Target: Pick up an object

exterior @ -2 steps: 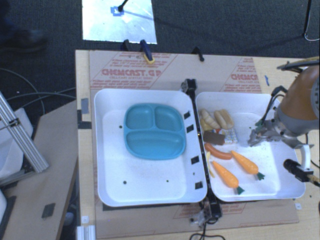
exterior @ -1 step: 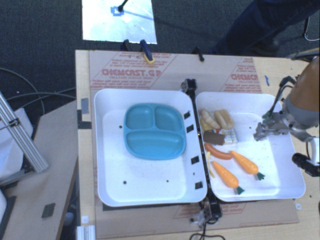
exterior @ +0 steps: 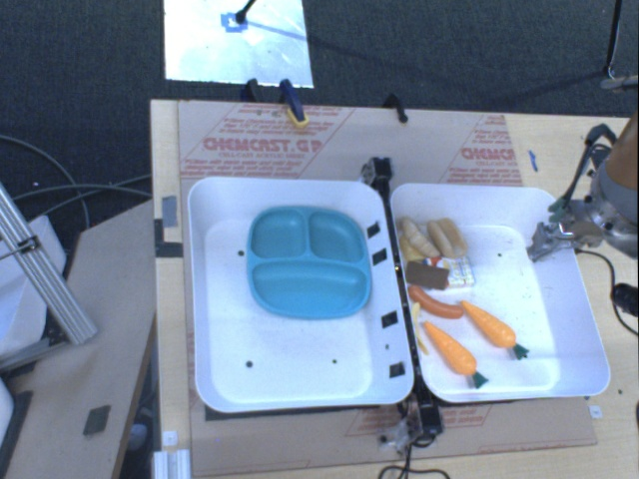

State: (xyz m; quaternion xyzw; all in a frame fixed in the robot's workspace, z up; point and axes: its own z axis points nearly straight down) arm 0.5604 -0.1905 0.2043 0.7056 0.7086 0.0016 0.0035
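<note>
The right bin (exterior: pixel 559 367) holds a cluster of toy food along its left side. There are pale bread-like pieces (exterior: pixel 431 236), a brown block (exterior: pixel 424 273), a small white packet (exterior: pixel 459 273), a red-orange sausage (exterior: pixel 436 304) and two orange carrots (exterior: pixel 490 326) (exterior: pixel 451 350). My gripper (exterior: pixel 547 238) hangs at the right bin's right rim, well to the right of the food and apart from all of it. I see nothing in it.
A blue divided plate (exterior: pixel 308 262) lies in the left bin (exterior: pixel 225 367). A black divider with clips (exterior: pixel 394 267) runs between the bins. The right bin's floor between the food and my gripper is bare white. Cables lie at the right edge (exterior: pixel 624 297).
</note>
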